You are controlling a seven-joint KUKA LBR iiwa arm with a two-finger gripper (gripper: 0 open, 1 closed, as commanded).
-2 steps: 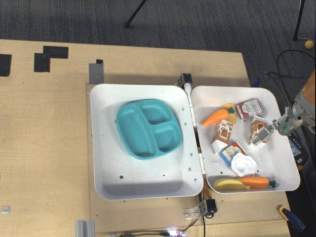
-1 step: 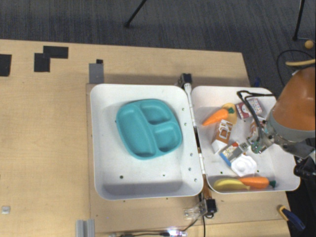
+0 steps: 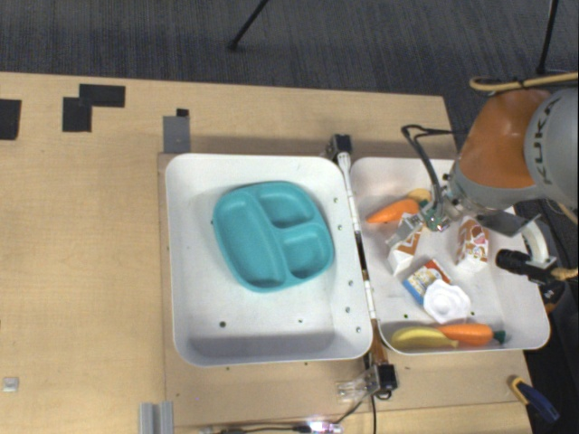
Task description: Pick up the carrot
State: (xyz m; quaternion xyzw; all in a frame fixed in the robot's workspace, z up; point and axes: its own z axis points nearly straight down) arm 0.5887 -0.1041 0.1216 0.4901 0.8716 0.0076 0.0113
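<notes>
hovering low, hand (image 3: 438,217) beside carrot (image 3: 394,212).

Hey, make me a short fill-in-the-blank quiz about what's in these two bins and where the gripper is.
1. The teal divided plate lies in the ___ bin.
2. The gripper hovers over the ___ bin.
3. The carrot beside the gripper is ___ in colour.
4. At the near edge of that bin, a second carrot lies beside a ___ banana.

Missing words: left; right; orange; yellow
</notes>
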